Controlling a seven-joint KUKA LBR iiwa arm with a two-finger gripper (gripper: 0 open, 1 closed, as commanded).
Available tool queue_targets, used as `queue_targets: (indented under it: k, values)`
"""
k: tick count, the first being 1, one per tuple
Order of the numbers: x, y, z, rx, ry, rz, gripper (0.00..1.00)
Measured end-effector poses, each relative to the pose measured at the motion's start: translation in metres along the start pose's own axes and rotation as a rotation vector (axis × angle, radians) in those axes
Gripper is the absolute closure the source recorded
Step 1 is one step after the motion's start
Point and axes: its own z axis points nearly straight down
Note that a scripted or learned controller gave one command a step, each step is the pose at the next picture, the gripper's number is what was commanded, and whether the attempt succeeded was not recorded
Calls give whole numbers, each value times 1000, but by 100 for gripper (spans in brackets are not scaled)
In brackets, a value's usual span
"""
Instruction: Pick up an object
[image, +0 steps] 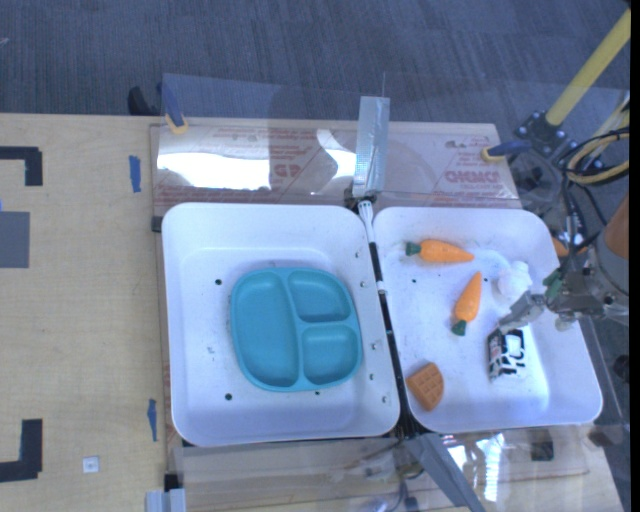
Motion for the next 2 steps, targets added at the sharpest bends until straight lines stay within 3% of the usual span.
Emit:
queue_targets:
  k: [1,2]
  values:
    - [-17,17,-61,-5,-4,-210,0]
    - [-46,28,86,-11,-4,-347,0]
